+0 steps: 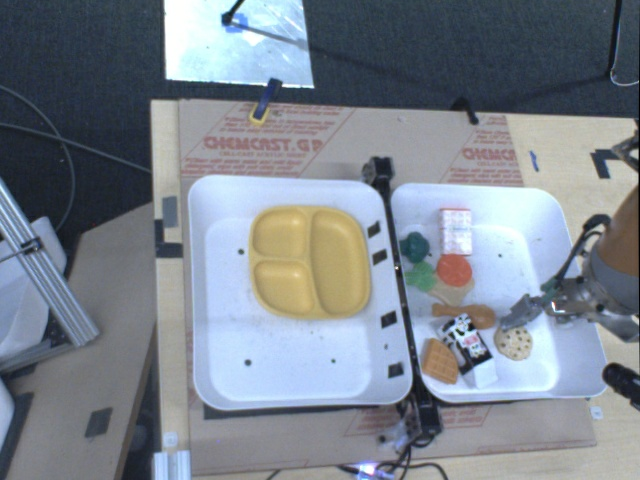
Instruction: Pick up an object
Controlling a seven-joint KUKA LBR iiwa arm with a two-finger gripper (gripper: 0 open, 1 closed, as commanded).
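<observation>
You see the bench (330, 133) covered with a printed cardboard sheet, standing on dark carpet, with a shiny metal plate (238, 26) lying on the floor beyond it. Two white bins sit side by side on the bench. Take the right bin (545, 218) as your landmark. The left bin (215, 368) touches its left wall and holds a yellow divided tray (308, 260).

Inside the right bin, a small white-and-red box (456, 231) lies toward the far side, a dark green piece (414, 245) near the left wall, a red disc (454, 269) and a light green piece (421, 276) just below them. Toward the near side lie a wooden spoon-like item (468, 314), a black-and-white carton (468, 343), a waffle-like square (439, 361) and a round cookie (514, 343).

The arm comes in over the right bin's right wall. Its gripper (522, 313) hangs low, just above the cookie, near the bin's near right corner. The fingers (516, 314) point left; you cannot tell whether they are open or closed, and nothing shows between them.
</observation>
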